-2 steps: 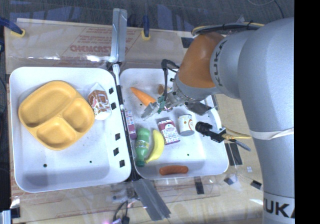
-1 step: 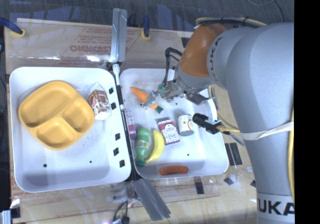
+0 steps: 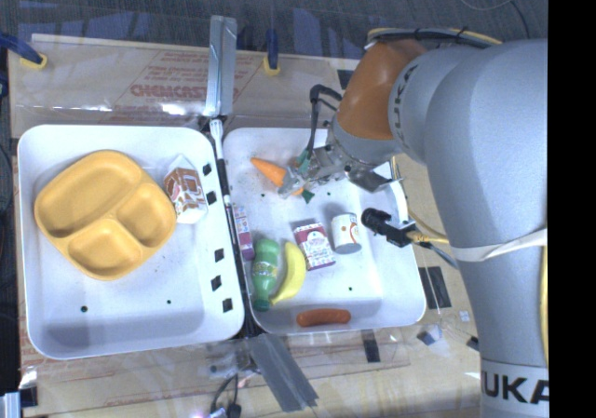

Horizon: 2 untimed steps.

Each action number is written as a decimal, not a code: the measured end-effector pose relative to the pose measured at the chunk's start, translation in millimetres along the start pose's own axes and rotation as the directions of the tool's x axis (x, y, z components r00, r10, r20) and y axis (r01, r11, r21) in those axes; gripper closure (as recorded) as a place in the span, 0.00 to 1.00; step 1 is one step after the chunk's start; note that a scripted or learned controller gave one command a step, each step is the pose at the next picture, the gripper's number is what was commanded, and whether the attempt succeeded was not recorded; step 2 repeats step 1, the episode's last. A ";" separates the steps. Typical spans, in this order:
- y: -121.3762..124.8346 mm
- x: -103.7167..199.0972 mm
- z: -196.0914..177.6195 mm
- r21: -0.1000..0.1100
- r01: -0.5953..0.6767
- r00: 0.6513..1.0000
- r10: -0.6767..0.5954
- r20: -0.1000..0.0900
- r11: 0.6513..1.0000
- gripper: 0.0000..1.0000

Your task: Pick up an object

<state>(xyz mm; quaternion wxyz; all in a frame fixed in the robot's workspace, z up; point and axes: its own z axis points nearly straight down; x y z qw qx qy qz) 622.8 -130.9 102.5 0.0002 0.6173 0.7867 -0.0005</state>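
Readable lettering

White letters "UKA" stand on the grey arm (image 3: 507,221) at its lower end; red print on the bench sheet (image 3: 177,81) is too faint to read.

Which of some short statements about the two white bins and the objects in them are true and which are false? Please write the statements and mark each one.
1. The yellow divided plate lies in the left bin. True.
2. The carrot lies in the left bin. False: it lies in the right bin, close to the pincer.
3. The banana lies beside a green object. True.
4. The small carton stands on the yellow divided plate. False: it rests on the bin floor beside the plate's right edge.
5. The sausage lies near the front wall of the right bin. True.
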 end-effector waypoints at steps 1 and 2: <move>49.1 79.6 -90.2 0.001 -0.074 0.997 0.074 -0.001 0.997 1.00; 49.1 79.6 -90.2 0.001 -0.074 0.997 0.074 -0.001 0.997 1.00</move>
